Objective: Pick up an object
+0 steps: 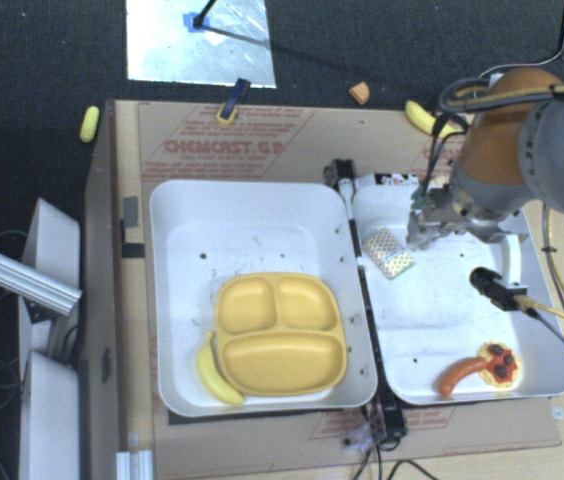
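Camera view: dotted pale pad (387,252) lies just beside the jaws.

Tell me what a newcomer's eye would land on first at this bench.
The big yellow divided plate grabs attention first, filling the near half of the view's left bin, with a banana tucked against its near left edge. Next is the gripper, low over the far part of the right bin, close beside a small speckled pad. An orange sausage toy lies near that bin's front edge.
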Controlling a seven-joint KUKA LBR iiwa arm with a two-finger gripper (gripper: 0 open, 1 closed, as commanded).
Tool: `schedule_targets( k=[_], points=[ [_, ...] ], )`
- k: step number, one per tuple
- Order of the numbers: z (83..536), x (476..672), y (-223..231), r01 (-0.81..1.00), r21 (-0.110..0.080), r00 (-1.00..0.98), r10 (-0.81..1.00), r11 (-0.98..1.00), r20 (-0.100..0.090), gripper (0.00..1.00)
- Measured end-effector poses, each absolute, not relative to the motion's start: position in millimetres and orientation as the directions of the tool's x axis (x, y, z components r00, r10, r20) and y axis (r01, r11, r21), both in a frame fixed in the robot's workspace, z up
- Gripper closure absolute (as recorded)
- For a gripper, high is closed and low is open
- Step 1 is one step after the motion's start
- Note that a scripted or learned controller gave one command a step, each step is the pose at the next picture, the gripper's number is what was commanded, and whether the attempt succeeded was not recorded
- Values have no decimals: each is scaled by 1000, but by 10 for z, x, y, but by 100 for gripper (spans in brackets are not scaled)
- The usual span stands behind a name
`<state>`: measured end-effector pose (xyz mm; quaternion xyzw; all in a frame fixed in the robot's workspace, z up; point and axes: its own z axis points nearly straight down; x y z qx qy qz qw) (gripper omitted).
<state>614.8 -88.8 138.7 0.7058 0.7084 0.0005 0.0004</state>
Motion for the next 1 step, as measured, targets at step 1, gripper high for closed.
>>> schedule_targets(
  k=[1],
  points=[
    [1333, 6210, -1150, 1000, 2, -1, 1000, 1, -1, 100]
  ],
)
